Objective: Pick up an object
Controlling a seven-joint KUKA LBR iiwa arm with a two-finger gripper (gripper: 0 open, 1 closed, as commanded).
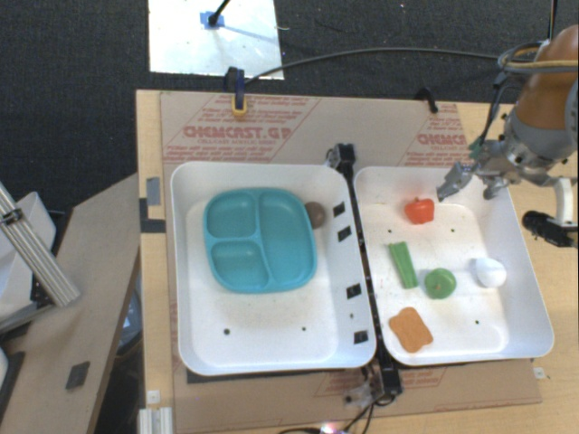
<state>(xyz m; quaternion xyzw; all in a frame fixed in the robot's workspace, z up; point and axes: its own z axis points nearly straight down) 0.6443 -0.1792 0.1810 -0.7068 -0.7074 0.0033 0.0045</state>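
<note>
The arm (543,107) leans in from the right, wrist bent down over the right bin's (525,269) far edge. Its claw (472,183) hangs with fingers spread apart, holding nothing. A red object (419,210) lies just below and left of the claw, with a green block (403,265) farther below.

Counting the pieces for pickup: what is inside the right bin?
Inside the right bin: a red-orange piece, a green stick, a round green piece, a white piece and an orange piece. The arm covers its far right corner.
</note>
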